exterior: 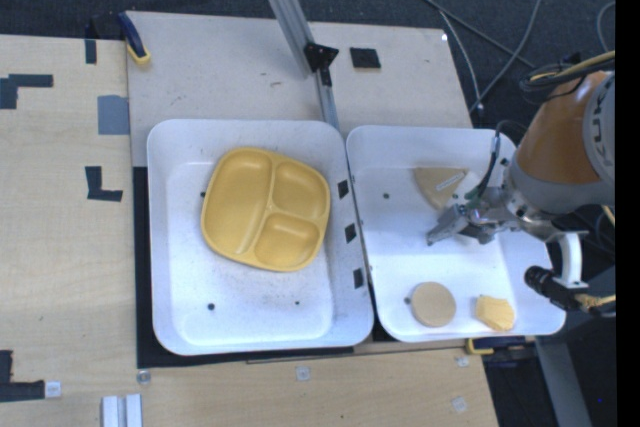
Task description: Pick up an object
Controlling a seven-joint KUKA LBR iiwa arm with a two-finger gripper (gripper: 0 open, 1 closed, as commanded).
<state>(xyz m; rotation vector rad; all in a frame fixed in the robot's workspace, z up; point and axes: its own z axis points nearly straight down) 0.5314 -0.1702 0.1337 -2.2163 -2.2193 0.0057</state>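
Observation:
The right bin [385, 310] holds three small things. A round tan disc [434, 304] lies near its front edge, and a yellow chunk [495, 312] sits just right of it. A tan wedge-shaped piece [438, 184] lies toward the back of the bin. My gripper [448, 228] reaches in from the right and hovers low over the bin's middle, just in front of the tan wedge. Its dark fingers point left, and nothing shows between them.
The left bin [175, 315] holds a yellow divided plate [266, 208]. A grey metal pole [285, 5] slants up from the back between the bins. The arm's orange and grey body [570, 150] overhangs the right bin's right side. Cables trail across the dark floor behind.

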